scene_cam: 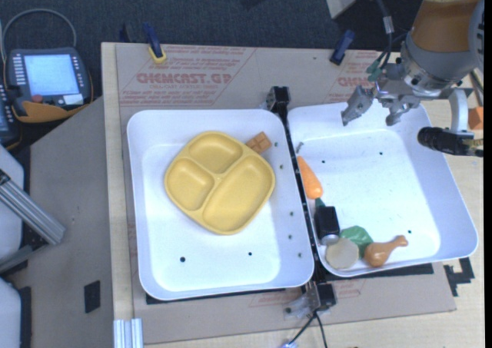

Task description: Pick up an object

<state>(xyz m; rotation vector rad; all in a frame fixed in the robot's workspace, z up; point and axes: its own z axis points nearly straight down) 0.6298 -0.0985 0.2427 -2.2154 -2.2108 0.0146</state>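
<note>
My gripper (374, 111) hangs over the far edge of the right bin (430, 177), fingers spread apart with nothing between them. Well below it, along the bin's left wall, lies an orange carrot (309, 177). A black block (327, 221) sits nearer the front. At the front left corner are a pale round disc (342, 253), a green piece (358, 236) and a brown drumstick (383, 250). All of these lie apart from the gripper.
The left bin (154, 254) holds a yellow divided plate (221, 182) with a small brown block (259, 142) at its far right edge. A black clamp (277, 97) sits between the bins at the back. A teach pendant (48, 79) rests off the bench at left.
</note>
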